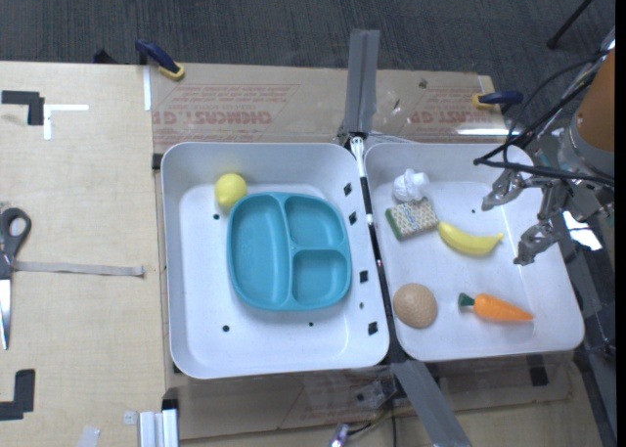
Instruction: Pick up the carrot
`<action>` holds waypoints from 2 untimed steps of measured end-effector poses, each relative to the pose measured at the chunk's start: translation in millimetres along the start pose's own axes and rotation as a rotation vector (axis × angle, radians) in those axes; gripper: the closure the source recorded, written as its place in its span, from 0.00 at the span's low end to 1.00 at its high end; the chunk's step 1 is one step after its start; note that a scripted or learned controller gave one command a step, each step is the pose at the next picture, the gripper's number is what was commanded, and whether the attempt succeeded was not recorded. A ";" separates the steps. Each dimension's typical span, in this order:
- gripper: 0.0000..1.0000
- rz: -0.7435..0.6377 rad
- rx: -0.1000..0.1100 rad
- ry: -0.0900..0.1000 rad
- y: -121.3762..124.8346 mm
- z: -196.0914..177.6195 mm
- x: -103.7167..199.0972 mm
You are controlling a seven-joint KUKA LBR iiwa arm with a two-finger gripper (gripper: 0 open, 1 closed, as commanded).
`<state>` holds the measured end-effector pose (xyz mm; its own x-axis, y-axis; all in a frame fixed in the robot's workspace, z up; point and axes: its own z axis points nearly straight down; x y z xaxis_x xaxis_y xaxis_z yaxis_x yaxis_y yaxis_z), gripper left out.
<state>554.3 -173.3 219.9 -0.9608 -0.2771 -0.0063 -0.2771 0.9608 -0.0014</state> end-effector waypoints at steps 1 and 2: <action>0.00 0.047 -0.002 0.004 29.8 110.8 36.0; 0.00 0.092 0.000 0.001 26.7 126.0 49.5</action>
<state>500.2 -161.3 93.5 -0.9823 -0.1874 -0.0057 -0.1874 0.9823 -0.0013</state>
